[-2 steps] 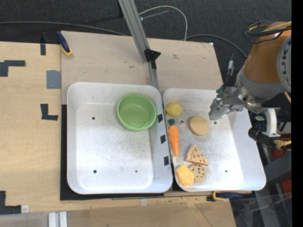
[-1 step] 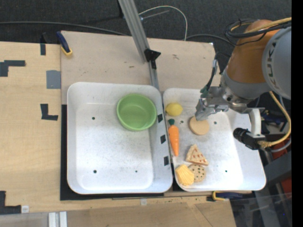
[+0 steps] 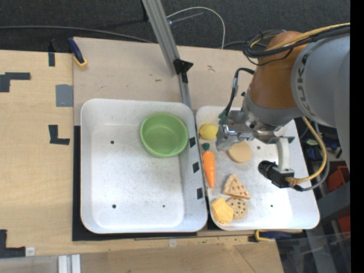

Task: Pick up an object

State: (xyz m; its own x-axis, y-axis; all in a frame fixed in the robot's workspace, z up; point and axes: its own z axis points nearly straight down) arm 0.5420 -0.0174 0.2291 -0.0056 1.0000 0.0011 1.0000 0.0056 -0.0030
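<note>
Only one marking can be read — dark capital letters running down the grey arm by its orange band, seemingly "KUK", cut off at the edge; nothing else carries legible text.

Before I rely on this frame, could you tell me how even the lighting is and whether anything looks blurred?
Camera view: lighting is soft and even, with faint shadows beside the green bowl and carrot; mild sheen on the left bin's rim; bins sharp, while the arm's orange band looks slightly soft.
</note>
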